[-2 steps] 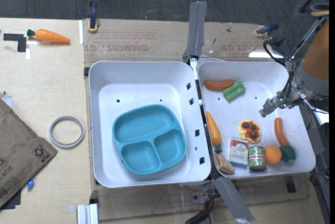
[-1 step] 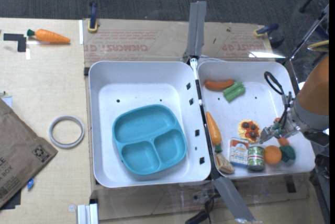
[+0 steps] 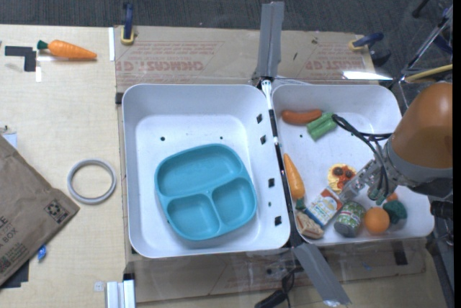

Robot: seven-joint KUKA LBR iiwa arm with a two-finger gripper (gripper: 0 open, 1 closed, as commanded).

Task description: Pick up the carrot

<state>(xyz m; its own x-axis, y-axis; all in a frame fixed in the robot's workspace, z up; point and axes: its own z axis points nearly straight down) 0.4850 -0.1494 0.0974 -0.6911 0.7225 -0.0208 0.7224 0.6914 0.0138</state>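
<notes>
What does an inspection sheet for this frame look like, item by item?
Surface: two white bins, left bin, right bin.
Job's things: carrot lies at the right bin's left wall, untouched.
Clutter: blue tray in the left bin; sausage, green block, can, orange in the right bin.
Gripper: gripper low over the right bin's clutter.
Cables: black cable across the right bin.
Surroundings: second carrot, tape ring on the bench.

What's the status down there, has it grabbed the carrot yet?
Gripper low in right bin, nothing seen held. Carrot lying untouched by that bin's left wall. Food packets crowd between them.
</notes>
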